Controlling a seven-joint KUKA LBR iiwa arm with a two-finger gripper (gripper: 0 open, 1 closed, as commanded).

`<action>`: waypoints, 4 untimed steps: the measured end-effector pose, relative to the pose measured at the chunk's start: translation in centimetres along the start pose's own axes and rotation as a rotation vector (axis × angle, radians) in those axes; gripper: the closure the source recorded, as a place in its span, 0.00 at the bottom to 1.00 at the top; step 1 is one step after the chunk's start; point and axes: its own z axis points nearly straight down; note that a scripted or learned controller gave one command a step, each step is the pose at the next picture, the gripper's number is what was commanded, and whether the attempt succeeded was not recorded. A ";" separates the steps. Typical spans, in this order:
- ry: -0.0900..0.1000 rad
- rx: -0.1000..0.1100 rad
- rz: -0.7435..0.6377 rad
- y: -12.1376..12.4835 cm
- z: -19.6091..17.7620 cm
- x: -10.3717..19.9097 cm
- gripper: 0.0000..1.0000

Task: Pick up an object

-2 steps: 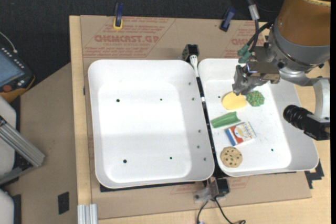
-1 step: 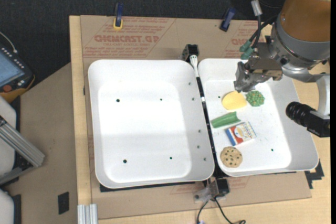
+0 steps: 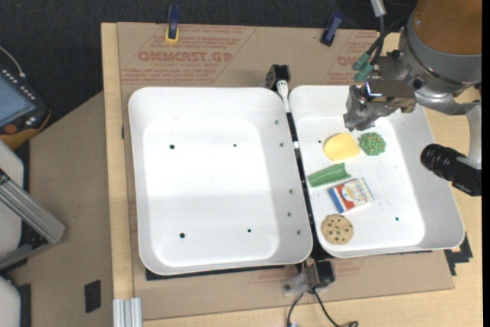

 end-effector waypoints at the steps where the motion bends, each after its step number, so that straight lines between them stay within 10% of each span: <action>1: -0.001 -0.002 -0.001 0.1 -1.0 0.0 1.00; 4: -0.002 -0.011 -0.002 0.3 -4.1 0.1 1.00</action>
